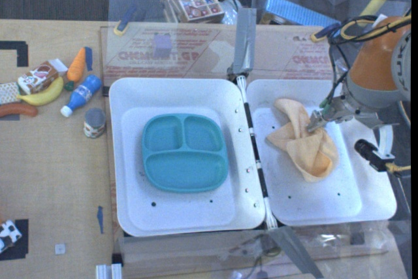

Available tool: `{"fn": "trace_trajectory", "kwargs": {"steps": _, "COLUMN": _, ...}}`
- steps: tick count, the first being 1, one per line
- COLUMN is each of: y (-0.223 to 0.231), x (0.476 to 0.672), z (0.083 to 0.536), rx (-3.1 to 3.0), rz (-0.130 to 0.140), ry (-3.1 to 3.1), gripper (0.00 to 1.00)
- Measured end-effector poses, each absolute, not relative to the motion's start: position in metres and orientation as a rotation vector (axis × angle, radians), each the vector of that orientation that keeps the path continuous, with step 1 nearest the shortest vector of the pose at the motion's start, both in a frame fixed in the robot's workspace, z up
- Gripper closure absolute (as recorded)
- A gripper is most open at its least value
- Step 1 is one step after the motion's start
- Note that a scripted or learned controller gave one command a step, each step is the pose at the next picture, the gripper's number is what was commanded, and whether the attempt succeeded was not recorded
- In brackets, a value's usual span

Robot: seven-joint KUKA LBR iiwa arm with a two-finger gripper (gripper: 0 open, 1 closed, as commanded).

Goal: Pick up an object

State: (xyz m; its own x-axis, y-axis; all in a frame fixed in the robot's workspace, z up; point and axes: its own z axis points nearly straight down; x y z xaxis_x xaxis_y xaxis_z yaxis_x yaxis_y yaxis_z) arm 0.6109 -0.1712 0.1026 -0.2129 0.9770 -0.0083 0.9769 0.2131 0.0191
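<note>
From the camera view, the pincer (316, 122) is a small grey metal tip pressed down into a soft, crumpled yellow-orange cloth (305, 146) lying in the right white bin (366, 206). The fabric folds bunch up on both sides of the tip and spread mostly below and to its left; how far apart the tip's two parts stand, and whether any cloth is caught between them, cannot be told. The bin is smooth, shallow plastic with rounded corners. Well to the pincer's left, in the left white bin (127, 206), lies a teal plastic plate (185, 153), rounded and split into three compartments. Far left of the pincer, on the wooden bench (46, 180), sit a toy banana (40, 96), a carrot (78, 65), a small blue bottle (81, 95) and a little can (95, 122).
</note>
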Motion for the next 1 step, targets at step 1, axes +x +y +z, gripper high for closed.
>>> {"fn": "trace_trajectory", "kwargs": {"steps": 1, "y": -0.1296, "x": 0.6463, "z": 0.2190, "rx": 2.087, "rz": 0.000, "ry": 2.344, "gripper": 1.00}}
